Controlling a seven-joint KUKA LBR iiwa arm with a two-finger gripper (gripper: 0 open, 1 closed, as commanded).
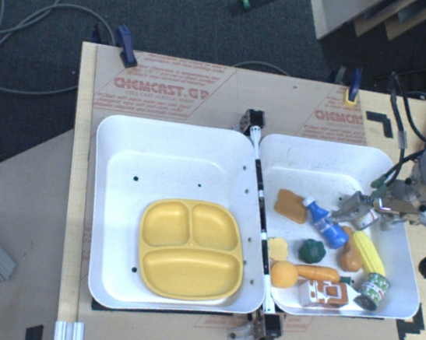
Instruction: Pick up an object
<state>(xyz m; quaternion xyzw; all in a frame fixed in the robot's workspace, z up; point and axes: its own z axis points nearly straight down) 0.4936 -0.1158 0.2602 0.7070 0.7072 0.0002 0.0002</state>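
Gripper [352, 212], fingers spread and holding nothing, is hovering at three o'clock in the right bin [310, 151], just beside the blue bottle [325, 224] and corn [368, 252]. Judging by that, the reach is under way; next, it needs lowering and closing. At nine o'clock, a yellow tray [190, 248] is sitting in the left bin [120, 160], on a cardboard-topped bench [177, 89] over dark carpet [37, 23].
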